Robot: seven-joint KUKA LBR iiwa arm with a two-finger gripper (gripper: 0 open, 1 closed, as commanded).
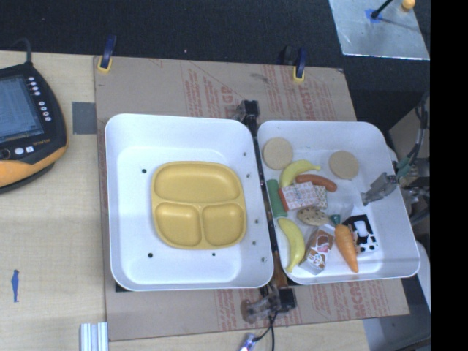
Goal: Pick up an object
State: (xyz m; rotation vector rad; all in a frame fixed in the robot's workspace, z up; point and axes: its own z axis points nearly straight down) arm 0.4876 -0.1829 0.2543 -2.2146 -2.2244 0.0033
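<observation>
The right white bin [380,141] holds a pile of toy food. Two round tan crackers [278,153] [344,165] lie at the back. In front of them are a yellow banana [298,171], a red sausage [316,182], a green stick [273,196], a red-and-white box [303,195] and a chip cookie [313,215]. Nearer the front lie a second banana [292,241], a snack packet [319,248], an orange carrot [346,247] and a black-and-white tag [363,234]. My gripper [381,187] hangs over the bin's right side, apart from the pile, with nothing seen in it.
The left white bin [124,196] holds a yellow three-compartment tray [199,203]. A black and orange teach pendant [25,126] lies on the bench at far left. Blue clamps [107,53] [300,63] pin the cardboard sheet at the back.
</observation>
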